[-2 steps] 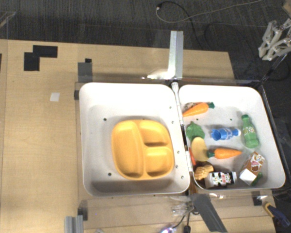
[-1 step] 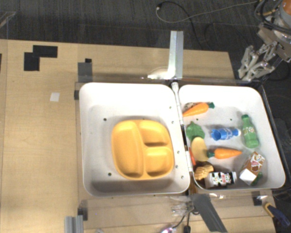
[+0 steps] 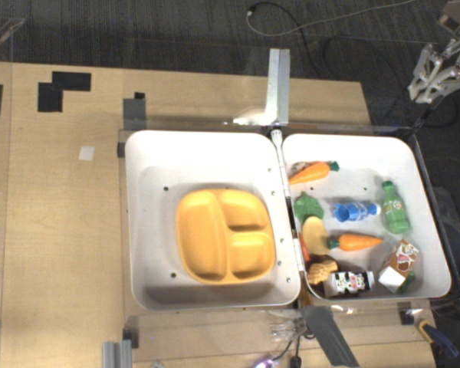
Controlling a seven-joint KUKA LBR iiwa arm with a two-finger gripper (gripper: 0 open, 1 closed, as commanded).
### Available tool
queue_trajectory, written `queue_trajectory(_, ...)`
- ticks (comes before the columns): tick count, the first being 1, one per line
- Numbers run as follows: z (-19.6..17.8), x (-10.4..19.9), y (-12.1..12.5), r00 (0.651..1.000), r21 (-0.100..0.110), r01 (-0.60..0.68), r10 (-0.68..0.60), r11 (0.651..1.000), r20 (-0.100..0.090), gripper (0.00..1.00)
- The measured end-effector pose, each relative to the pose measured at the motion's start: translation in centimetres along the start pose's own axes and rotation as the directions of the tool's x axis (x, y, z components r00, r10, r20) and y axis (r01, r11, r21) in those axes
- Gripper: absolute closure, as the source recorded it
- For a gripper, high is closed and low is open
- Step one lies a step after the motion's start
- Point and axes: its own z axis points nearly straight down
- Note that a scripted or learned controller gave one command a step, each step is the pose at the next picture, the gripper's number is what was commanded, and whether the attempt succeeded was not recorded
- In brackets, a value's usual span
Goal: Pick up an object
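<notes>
The right bin (image 3: pixel 368 148) holds several small items. A carrot (image 3: pixel 310 172) lies at its back left, and a second carrot (image 3: pixel 358 242) lies near the middle. A blue bottle (image 3: pixel 355 211) lies on its side beside a green bottle (image 3: pixel 394 207). Along the left wall sit a green pepper (image 3: pixel 307 207) and a yellow fruit (image 3: pixel 314 234). A dark carton (image 3: pixel 346 282) and a small red-and-white carton (image 3: pixel 403 257) rest at the front. My gripper (image 3: pixel 437 73) hangs off the bench at the top right, well behind the right bin and far from every item.
The left bin (image 3: pixel 149 205) holds a yellow divided tray (image 3: pixel 225 234). A metal post (image 3: pixel 278 83) stands behind the divider between the bins. A brown toy (image 3: pixel 320 269) and a white block (image 3: pixel 391 280) lie at the right bin's front. A cable (image 3: pixel 307 21) runs across the dark floor behind.
</notes>
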Motion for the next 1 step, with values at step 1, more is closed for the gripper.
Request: queue_trajectory(1, -1.43, 0.72, -0.63, 0.959, -0.001, 0.285, -0.285, 0.959, 0.000, 1.00)
